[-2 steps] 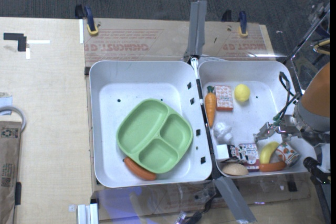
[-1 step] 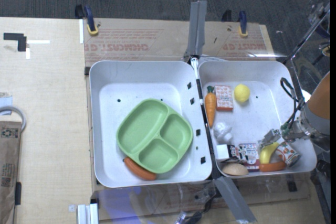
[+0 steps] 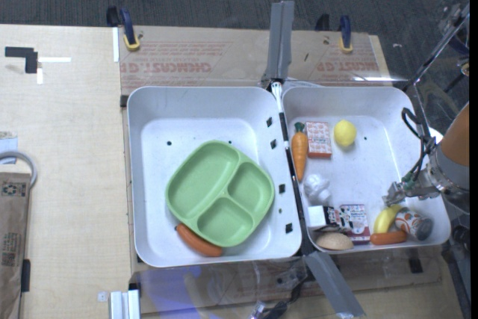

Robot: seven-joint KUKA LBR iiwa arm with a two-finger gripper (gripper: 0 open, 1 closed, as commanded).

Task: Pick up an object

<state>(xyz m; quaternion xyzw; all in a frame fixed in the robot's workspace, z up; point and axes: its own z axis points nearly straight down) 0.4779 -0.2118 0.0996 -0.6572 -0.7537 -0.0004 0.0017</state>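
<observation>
The right bin (image 3: 351, 92) holds an orange carrot (image 3: 299, 152), a small red and white box (image 3: 319, 139), a yellow lemon (image 3: 344, 133), a white crumpled item (image 3: 317, 187), a small printed carton (image 3: 352, 219), a bread roll (image 3: 334, 240), a yellow banana (image 3: 384, 220), a can (image 3: 413, 225) and an orange sausage (image 3: 388, 238). My gripper (image 3: 402, 194) hangs over that bin's right front corner, just above the banana and the can. Nothing visibly sits in it.
In the left bin (image 3: 134, 160) lies a green divided plate (image 3: 219, 193), and an orange sausage (image 3: 199, 241) pokes out from under its front edge. A grey divider (image 3: 281, 41) stands between the bins. Clamps and cardboard lie behind them.
</observation>
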